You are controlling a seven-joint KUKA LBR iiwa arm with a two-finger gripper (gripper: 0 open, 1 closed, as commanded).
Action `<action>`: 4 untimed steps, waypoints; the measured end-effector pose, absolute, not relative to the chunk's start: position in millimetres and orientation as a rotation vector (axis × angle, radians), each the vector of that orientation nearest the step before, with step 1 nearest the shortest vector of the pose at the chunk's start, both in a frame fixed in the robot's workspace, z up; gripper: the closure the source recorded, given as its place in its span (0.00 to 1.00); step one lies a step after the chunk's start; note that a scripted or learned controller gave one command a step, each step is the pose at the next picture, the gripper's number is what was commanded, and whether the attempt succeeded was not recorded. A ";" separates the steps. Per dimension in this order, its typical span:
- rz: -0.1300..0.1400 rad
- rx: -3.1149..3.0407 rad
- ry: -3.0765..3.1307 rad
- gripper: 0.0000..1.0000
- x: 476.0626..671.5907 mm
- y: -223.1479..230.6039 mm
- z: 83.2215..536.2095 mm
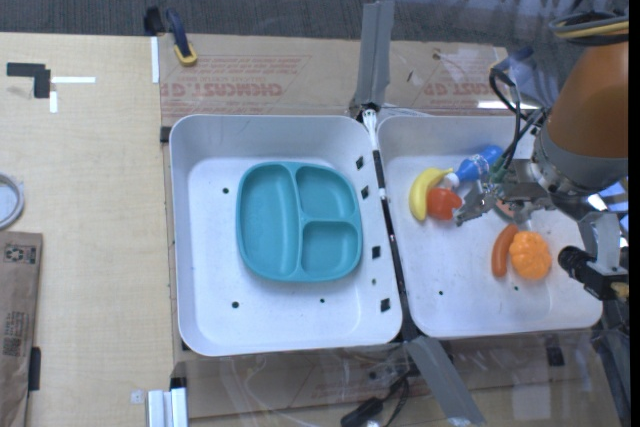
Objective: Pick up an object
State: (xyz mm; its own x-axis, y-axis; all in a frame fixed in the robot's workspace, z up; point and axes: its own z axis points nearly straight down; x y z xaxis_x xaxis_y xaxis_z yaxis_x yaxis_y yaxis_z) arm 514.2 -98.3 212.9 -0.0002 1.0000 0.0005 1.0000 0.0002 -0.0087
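Camera view: a grey arm (590, 115) with an orange band reaches in from the right of the frame and hangs over the right bin (470, 315), its tool (478, 200) lowered among a cluster of toy food, presumably so that a pick can be tried there. The tool's metal parts sit just beside a red tomato (441, 203) and a yellow banana (424, 187), which touch one another at the bin's upper left; a blue bottle (478, 165) lies just above them, near the cables. Whether the tool is parted or clenched cannot be told from this slant, and nothing can be seen lodged in it. Lower right in the same bin, an orange (531, 255) rests against a carrot (501, 252), apart from the tool. The left bin (200, 315), centre frame, carries a teal divided plate (298, 220) lying flat with bare compartments. On the bench (80, 165) at far left sit a tape roll (8, 203) and a brown paper bag (18, 300). Judging by the tool's place, the tomato or banana looks the likeliest target, and the pick looks not yet made.
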 end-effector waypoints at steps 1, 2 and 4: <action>0.007 -2.157 -2.278 0.00 577.6 -125.7 134.6; 0.006 -1.926 -2.475 0.00 634.9 -98.7 88.4; 0.007 -1.864 -2.521 1.00 590.7 -101.2 95.8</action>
State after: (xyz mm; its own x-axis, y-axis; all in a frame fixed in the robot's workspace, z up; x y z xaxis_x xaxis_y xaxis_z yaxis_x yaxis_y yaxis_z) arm 590.7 -101.2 95.8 -0.2928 0.9562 0.0025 0.9561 0.2928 -0.0072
